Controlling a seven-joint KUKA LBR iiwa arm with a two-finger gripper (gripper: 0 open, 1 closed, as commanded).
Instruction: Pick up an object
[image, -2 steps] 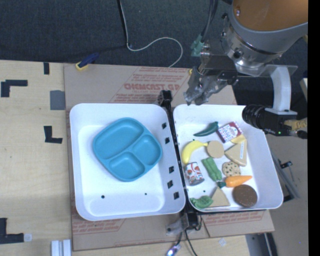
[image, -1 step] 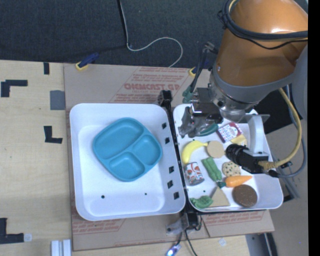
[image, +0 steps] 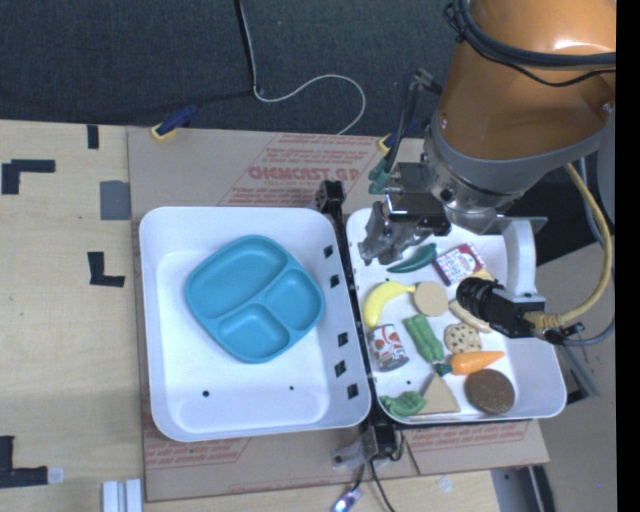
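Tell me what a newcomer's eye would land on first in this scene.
First, the big orange band of the arm looming at the upper right, its gripper hanging over the far end of the right bin. Next, the blue divided plate lying alone in the left bin. Then the clutter of toy food in the right bin, with a yellow banana and an orange carrot standing out.

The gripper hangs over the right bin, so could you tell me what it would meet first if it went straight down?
Probably the green pepper, which lies just under the gripper at the right bin's top-left corner. Depth is hard to judge from this slanted view, so it could instead land on bare bin floor beside it.
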